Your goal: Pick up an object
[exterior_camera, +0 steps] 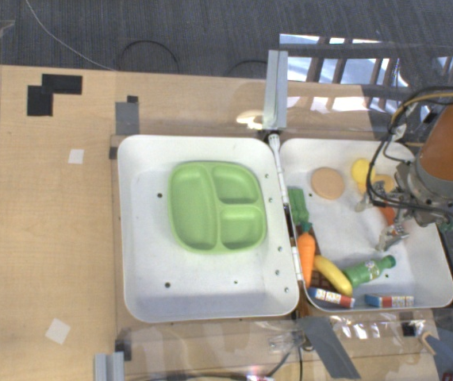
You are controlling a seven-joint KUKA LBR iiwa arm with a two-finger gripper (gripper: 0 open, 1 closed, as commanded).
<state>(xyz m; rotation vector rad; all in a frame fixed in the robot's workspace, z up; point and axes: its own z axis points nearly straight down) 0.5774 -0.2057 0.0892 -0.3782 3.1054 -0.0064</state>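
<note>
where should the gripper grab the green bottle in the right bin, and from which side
Grip the green bottle across its wide body, coming straight down from above. It lies flat, white cap toward the right; the banana crowds its left end, so close the fingers across its long sides.

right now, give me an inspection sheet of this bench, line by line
surface: wooden bench bearing two white bins, left bin and right bin
job's things: right bin holds carrot, banana, green bottle, tan disc, yellow piece, two markers along the near wall
clutter: green divided plate in left bin
grippers: gripper low over right bin, jaws' state unclear, nothing seen held
cables: black cables loop at arm wrist; thin wire on floor
surroundings: grey carpet
</note>
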